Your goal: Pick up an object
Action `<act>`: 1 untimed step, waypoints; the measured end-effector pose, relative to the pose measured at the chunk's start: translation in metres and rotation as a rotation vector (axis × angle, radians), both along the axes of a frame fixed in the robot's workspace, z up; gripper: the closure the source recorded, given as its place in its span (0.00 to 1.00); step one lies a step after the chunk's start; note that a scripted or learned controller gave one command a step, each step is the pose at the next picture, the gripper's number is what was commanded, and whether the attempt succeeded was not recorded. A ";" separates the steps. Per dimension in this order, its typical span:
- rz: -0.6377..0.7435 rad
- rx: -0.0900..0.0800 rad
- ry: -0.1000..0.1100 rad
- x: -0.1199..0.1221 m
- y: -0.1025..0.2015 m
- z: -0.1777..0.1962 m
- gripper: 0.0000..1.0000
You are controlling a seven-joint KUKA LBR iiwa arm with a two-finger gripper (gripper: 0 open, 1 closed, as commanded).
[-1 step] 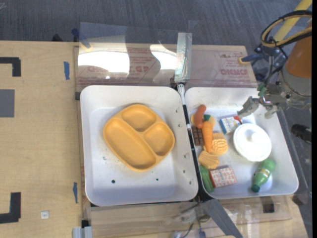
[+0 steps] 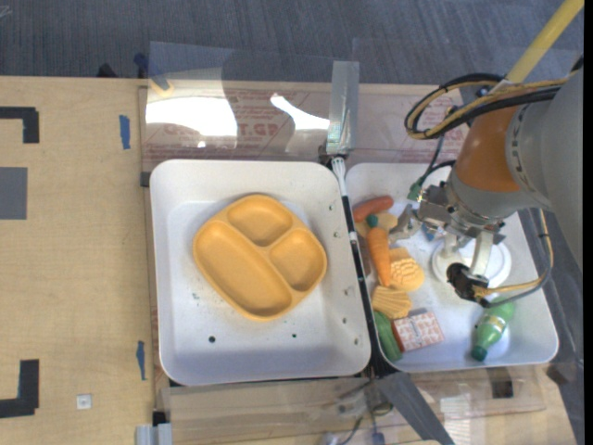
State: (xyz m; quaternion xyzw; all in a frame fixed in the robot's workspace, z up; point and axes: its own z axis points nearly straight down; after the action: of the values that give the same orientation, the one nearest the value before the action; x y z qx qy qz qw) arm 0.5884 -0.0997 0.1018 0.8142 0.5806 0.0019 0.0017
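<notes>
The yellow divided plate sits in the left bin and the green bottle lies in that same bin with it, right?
Not quite. The camera view shows the yellow divided plate in the left bin, but the green bottle lies in the right bin, near its front corner, beside the arm's gripper.

Lighting: bright, even, from overhead. Glare: strong white patch on the clear sheet (image 2: 199,119) behind the left bin (image 2: 176,248); bin walls near blown out. Shadows: soft and short, a thin one under the yellow tray (image 2: 259,255), darker ones beneath the arm (image 2: 519,146) in the right bin (image 2: 537,336). Focus: moderate overall; small items slightly soft, low resolution. Carpet at top dimmer.
</notes>
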 end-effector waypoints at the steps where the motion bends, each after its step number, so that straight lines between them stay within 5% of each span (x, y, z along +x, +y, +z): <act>1: -0.009 0.002 0.005 -0.052 -0.004 0.063 0.00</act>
State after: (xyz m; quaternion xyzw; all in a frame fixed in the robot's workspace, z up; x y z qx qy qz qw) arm 0.5366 -0.1033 0.1650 0.8167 0.5771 0.0004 -0.0004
